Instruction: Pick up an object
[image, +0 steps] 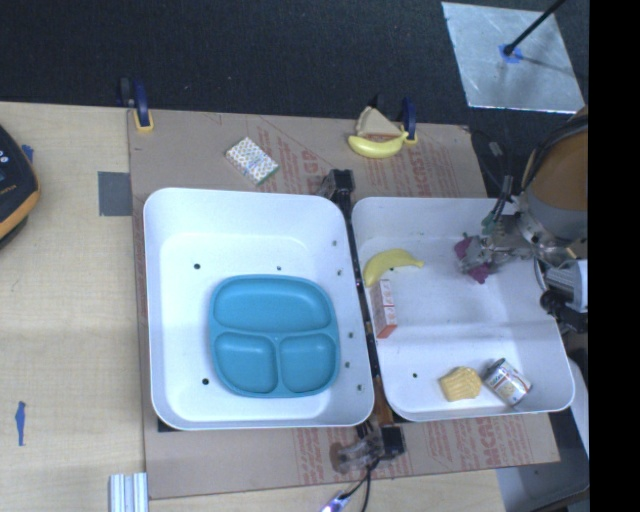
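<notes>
Hand (487, 250) of the grey arm sits low in the upper right part of the right-hand shallow white bin (560, 350), and a small purple-pink object (474, 262) shows at its tip. Whether that piece is caught between the fingers or merely lies beside them is too small and blurred to tell, and I cannot tell whether the hand is open or closed.

Judging by this, the pick is at the reaching-and-grasping stage: nothing is visibly lifted clear of the bin floor, so the lift remains to be done.

Other candidates lie in the same bin: a yellow plastic banana (392, 264) at its left wall, a small red and white carton (386, 307) just below it, a tan biscuit-like block (460, 383) and a small silver tin can (506, 382) near the front edge. The left white bin (170, 220) carries a blue three-compartment plastic plate (274, 334). On the tabletop beyond the bins rests a second yellow banana toy (376, 143).
</notes>
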